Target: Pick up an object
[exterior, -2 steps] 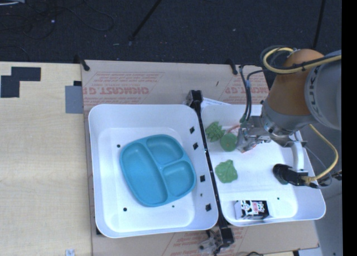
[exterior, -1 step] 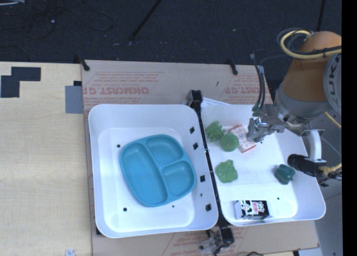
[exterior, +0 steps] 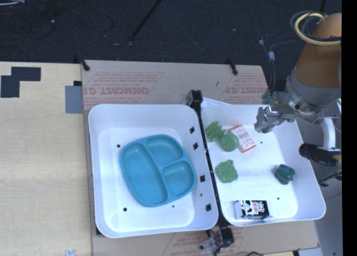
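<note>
Small red-and-white paper packet [exterior: 244, 138] lying flat in right shallow white bin [exterior: 312, 204], just beside round green plastic ball [exterior: 228, 143], likely target since metal two-finger gripper [exterior: 266, 119] hovers near, nothing visibly gripped, finger spacing impossible to tell.

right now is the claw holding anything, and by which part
Nothing is held. The claw hangs above the back of the right bin, and no object sits between its fingers; the red-and-white packet lies apart in the bin.
</note>
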